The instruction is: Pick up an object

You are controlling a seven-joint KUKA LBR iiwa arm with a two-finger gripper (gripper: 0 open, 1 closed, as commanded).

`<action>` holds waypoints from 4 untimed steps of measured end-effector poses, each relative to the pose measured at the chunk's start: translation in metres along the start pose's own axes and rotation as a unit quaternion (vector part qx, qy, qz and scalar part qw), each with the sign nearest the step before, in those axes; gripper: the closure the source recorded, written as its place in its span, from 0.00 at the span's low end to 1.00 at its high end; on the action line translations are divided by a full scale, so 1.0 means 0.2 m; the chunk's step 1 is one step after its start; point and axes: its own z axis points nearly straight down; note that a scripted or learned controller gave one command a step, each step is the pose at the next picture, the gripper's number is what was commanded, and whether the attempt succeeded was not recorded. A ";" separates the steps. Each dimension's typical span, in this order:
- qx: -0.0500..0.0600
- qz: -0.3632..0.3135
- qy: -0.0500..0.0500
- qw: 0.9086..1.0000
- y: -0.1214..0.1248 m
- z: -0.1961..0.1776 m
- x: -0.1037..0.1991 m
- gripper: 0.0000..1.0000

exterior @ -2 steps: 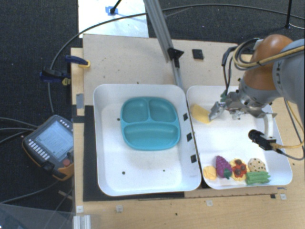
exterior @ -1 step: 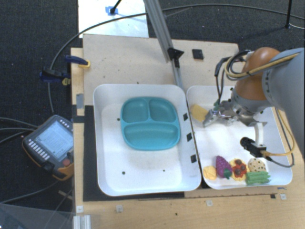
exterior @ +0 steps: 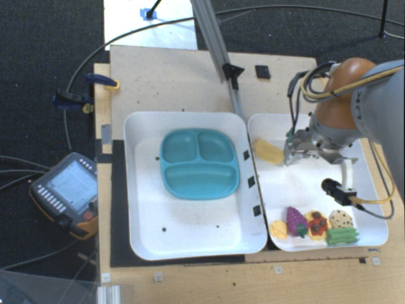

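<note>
Arm reaches in from right, claw (exterior: pixel 292 152) low in right bin (exterior: pixel 380 236), far-left part, just beside yellow food piece (exterior: pixel 268 151), likely the pick target. Can't tell how far open the claw is, or whether it touches the piece; nothing visibly held. Other toy foods sit along bin's near edge, well apart: purple grapes (exterior: pixel 295 220), pizza slice (exterior: pixel 316 223), cookie (exterior: pixel 341 218), green veg (exterior: pixel 342 235). Left bin (exterior: pixel 142 233) holds teal divided plate (exterior: pixel 199 163).
</note>
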 end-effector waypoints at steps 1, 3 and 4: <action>-0.002 -0.002 0.000 1.000 0.03 -0.32 0.02 1.00; 0.001 -0.002 0.000 1.000 0.05 -0.63 0.02 1.00; 0.002 -0.004 0.001 1.000 0.00 -0.59 0.27 1.00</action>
